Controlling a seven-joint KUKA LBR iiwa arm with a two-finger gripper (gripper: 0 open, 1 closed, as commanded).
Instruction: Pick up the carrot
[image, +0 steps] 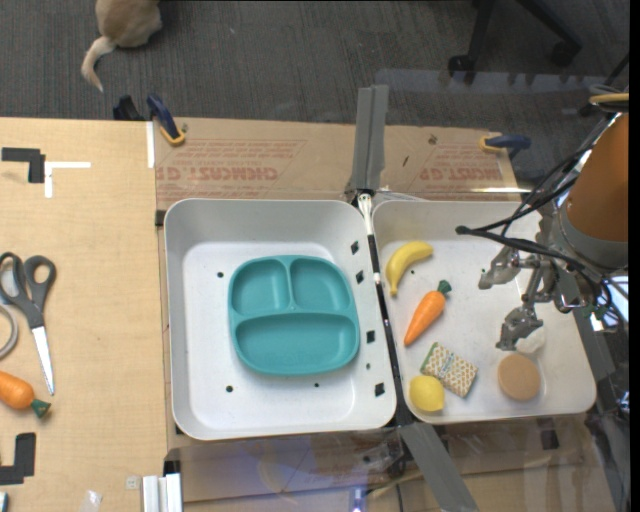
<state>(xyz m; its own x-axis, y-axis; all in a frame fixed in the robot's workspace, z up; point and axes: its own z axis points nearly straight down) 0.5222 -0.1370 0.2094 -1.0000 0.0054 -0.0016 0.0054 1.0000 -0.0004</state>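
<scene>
Grey carpet lies behind a pale wooden tabletop (80, 300) that carries scissors (30, 310) and a spare toy carrot (17, 391) at far left; next sits the left bin (185, 330) with a teal divided plate (293, 314); the right bin (470, 250) holds a banana (406, 262), the carrot (425, 312) lying aslant near the divider, a lemon (426, 393), a patterned cracker (450, 370) and a tan round cookie (519, 378); the pincer (520, 325) hovers above that cookie, well right of the carrot, and whether it is released or clenched I cannot tell. Judging by looks, the carrot is light, rigid plastic, rather slick; gripping across its thick middle seems safest.
</scene>
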